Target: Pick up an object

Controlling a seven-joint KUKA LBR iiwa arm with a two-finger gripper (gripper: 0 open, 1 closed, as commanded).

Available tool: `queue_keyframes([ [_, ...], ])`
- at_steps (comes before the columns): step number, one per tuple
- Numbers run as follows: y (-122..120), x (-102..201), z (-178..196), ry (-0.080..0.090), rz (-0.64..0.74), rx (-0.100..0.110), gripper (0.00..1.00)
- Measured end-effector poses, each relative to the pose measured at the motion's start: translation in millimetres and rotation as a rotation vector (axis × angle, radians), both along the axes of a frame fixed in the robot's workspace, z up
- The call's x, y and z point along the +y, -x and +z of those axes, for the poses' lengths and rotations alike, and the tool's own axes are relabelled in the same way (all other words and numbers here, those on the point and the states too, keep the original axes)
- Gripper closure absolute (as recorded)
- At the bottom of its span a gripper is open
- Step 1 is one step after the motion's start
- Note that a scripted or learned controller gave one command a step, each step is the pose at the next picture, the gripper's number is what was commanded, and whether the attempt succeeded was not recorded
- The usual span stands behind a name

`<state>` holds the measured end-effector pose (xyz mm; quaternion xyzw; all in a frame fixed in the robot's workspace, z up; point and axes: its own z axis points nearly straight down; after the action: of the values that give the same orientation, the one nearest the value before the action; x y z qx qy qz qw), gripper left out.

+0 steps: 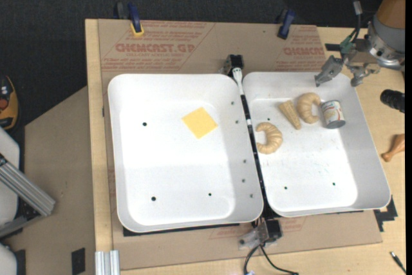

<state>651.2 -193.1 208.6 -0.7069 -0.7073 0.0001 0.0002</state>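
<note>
The arm comes in from the upper right of the frame, its grey wrist tilted down and toward the left, with the gripper [342, 71] hanging over the upper right rim of the right bin [309, 196]. Its two fingers are spread apart, with nothing between them.

Just below and left of it, in the upper part of that bin, a small can [332, 114] lies on its side, touching a curled croissant [308, 106] with a cone-shaped pastry [290, 114] alongside. Another croissant [268, 137] sits near the bin's left edge. A yellow square [199, 122] lies flat in the left bin [174, 203].
</note>
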Motion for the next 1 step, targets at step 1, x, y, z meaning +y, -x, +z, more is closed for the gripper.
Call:
queue_keyframes([
  [1,-14.8,-30.7,-101.0,-0.004,-0.001,0.004,0.00],
])
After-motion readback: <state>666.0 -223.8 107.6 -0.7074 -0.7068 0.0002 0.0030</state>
